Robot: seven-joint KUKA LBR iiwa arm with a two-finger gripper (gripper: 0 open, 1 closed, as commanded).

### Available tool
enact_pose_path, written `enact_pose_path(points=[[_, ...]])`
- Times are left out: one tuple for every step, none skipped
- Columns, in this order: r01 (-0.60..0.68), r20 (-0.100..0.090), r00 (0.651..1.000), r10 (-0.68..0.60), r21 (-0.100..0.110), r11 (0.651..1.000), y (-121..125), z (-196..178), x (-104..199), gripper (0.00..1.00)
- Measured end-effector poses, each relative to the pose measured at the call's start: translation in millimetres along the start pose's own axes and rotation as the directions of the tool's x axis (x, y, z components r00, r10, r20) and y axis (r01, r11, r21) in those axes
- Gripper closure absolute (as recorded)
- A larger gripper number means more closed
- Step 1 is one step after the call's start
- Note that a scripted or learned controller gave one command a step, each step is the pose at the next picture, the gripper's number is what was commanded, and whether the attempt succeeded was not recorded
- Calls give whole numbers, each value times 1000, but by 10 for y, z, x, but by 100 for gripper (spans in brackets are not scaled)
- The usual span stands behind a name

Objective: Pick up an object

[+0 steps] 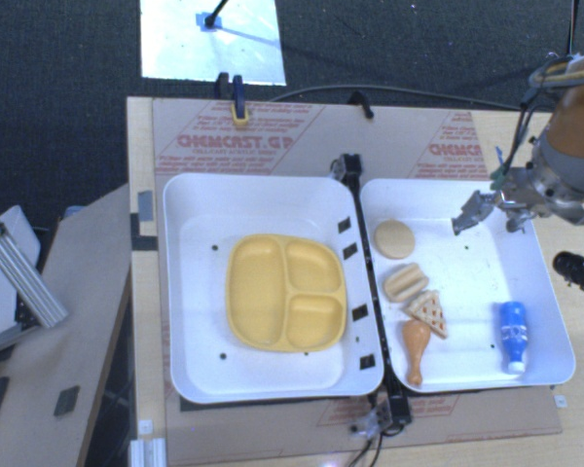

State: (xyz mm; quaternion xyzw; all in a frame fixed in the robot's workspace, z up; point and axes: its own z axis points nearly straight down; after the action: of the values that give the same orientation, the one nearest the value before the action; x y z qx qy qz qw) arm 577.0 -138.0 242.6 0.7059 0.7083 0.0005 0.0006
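Arm: I see the grey arm (574, 154) reaching in from the right, its orange band near the upper right corner, over the far right part of the right bin.
Gripper: my gripper (489, 212) hangs above the right bin's back area; its two fingers stand apart with nothing between them.
Right bin: the white right bin (555, 358) holds five items.
Round cookie: a tan round cookie (394, 238) lies near the bin's back left, left of and below the gripper, apart from it.
Bread roll: a bread roll (405, 281) lies just in front of the cookie.
Pizza slice: a toy pizza slice (428, 312) lies just beside the roll, towards the front.
Drumstick: a toy chicken drumstick (416, 349) lies at the front, touching or nearly touching the pizza slice; I cannot tell which.
Blue bottle: a small blue bottle (512, 334) lies on its side near the front right, well apart from the food.
Left bin: the left bin (190, 261) holds a yellow divided plate (286, 292) with three compartments.
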Motion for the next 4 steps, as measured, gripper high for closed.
enact_pose_path(points=[[-2,0,1000,2,3,1000,-12,426,-43,0],[-2,0,1000,2,4,1000,42,878,-92,0],[-2,-1,1000,2,5,1000,-58,1447,-102,0],[-1,1,1000,1,-2,1000,-33,1306,-109,100]])
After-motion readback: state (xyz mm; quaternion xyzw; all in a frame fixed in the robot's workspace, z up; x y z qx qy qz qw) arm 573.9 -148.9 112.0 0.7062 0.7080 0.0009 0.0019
